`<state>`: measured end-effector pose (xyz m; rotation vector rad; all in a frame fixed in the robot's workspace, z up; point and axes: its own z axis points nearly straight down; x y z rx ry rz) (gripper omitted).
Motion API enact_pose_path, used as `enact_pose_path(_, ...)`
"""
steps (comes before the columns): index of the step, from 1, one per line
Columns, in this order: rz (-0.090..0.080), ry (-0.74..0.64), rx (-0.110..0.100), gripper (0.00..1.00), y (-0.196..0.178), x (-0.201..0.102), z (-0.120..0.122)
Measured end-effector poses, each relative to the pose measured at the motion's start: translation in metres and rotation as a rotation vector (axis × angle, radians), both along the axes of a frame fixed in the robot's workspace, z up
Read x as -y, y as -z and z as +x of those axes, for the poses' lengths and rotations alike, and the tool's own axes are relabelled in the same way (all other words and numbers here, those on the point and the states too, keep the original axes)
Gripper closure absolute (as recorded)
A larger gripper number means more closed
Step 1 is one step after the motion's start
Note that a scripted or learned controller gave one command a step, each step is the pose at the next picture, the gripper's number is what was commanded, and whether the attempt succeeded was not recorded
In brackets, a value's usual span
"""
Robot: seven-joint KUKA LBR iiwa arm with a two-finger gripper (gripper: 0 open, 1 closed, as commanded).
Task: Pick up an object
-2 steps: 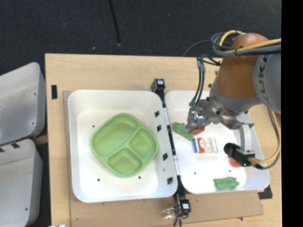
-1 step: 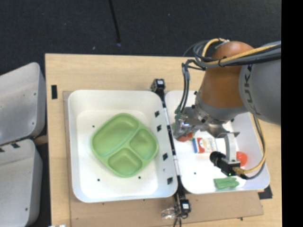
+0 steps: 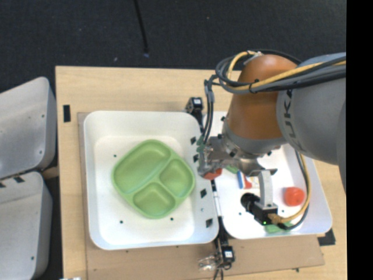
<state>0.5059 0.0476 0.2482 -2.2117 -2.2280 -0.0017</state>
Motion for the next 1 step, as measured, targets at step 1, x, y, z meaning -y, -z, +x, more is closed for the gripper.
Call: enact_pose_path(1, -0.002, 0.006, 0.0, 0.0, 0.0002, 0.0029, 0.0005)
